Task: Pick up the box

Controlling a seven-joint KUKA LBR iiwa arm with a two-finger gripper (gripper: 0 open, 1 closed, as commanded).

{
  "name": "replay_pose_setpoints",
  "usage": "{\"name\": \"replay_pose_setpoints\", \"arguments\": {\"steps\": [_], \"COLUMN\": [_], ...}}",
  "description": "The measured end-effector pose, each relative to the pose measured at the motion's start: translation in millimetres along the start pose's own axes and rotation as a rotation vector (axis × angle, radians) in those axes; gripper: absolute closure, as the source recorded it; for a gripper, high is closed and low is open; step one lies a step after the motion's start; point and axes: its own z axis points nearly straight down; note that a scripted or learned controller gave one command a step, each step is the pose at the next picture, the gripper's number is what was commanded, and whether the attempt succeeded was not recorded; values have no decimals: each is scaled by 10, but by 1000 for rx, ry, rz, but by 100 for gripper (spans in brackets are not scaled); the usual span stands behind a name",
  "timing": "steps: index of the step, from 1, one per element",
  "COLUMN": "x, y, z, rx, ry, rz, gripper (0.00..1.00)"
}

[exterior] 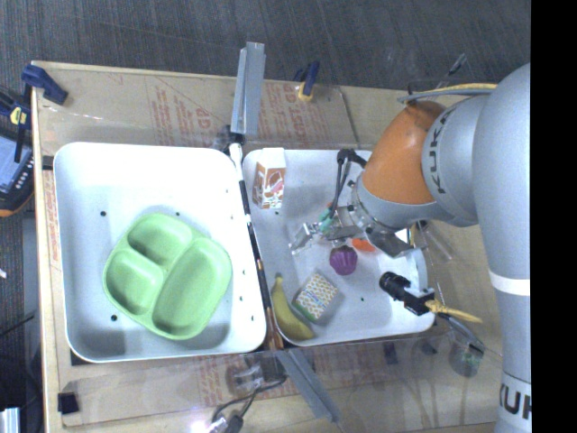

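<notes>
Box (270, 186) stands upright in right bin's (397, 325) far-left corner, likely light, stiff carton. You'd pinch its flat sides, mid-height. Gripper (317, 230) hangs apart from it above bin middle; can't tell its opening.

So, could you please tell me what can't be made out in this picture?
- Tool: too small and cluttered in the camera view to tell whether it is open or shut.
- Orange item: mostly hidden under the arm's wrist.
- Box: print too small to read.
- Right bin: far right side covered by the arm.
</notes>
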Motion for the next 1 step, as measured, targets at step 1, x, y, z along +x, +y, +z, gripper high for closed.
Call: {"name": "replay_pose_setpoints", "arguments": {"steps": [1], "x": [158], "y": [404], "z": [371], "rx": [-2], "ry": [-1], "rz": [-146], "gripper": [0]}}
